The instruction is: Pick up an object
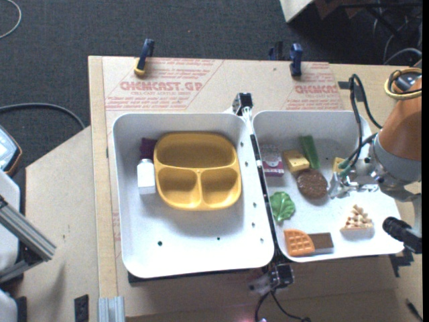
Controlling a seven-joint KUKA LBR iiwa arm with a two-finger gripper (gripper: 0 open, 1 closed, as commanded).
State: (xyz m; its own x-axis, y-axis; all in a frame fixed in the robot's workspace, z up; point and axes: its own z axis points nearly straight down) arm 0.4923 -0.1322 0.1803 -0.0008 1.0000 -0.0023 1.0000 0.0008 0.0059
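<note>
Brown patty [312, 184], one of eight food items counted in the right bin [322, 255], is seen just left of the gripper [343, 183], whose state cannot be told; a miss is judged likely, the neighbouring cheese [295, 160] being crowded against it.

Arm enters from right edge, orange band uppermost, grey wrist below — angled down and left. Gripper [342, 180] low, fingertips pointing left; finger spacing unclear — blurred metal.
</note>
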